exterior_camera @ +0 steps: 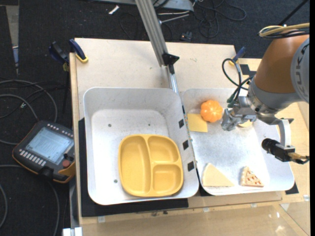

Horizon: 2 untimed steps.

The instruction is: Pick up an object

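Note:
An orange fruit [211,110] rests at the back of the right bin [231,141], partly on a flat yellow cheese slice [198,123]. Near the front lie a pale sandwich wedge [216,176] and a small pizza slice [251,178]. My gripper [231,122] hangs just right of the orange, low over the bin floor, under the orange-banded wrist [278,75]. Nothing shows between its fingers.
A yellow divided plate [150,165] lies in the left bin [98,132]. A slanted metal pole [155,31] crosses the bench behind the bins. A black fitting [278,150] juts from the arm over the right bin's right side. A teach pendant [47,149] sits on the floor left.

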### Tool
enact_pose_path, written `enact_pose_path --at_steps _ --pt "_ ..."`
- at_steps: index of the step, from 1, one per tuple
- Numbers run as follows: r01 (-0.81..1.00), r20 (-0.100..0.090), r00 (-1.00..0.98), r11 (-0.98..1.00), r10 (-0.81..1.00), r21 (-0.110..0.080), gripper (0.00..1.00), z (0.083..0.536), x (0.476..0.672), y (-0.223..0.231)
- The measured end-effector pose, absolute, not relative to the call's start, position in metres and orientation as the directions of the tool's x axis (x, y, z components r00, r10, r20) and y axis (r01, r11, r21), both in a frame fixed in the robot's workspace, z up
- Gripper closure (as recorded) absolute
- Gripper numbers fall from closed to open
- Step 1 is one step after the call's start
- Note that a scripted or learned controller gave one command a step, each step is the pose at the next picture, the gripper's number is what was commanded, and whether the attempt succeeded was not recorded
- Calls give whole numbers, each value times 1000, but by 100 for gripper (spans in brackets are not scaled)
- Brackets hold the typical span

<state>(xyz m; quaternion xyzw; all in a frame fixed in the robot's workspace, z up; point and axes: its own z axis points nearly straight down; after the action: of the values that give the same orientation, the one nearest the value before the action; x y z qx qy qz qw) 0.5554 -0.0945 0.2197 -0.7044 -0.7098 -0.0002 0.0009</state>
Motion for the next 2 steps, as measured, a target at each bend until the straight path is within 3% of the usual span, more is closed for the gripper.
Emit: enact_pose_path --at_steps 2 --pt "1000 2 -8 8 1000 2 100 219 597 19"
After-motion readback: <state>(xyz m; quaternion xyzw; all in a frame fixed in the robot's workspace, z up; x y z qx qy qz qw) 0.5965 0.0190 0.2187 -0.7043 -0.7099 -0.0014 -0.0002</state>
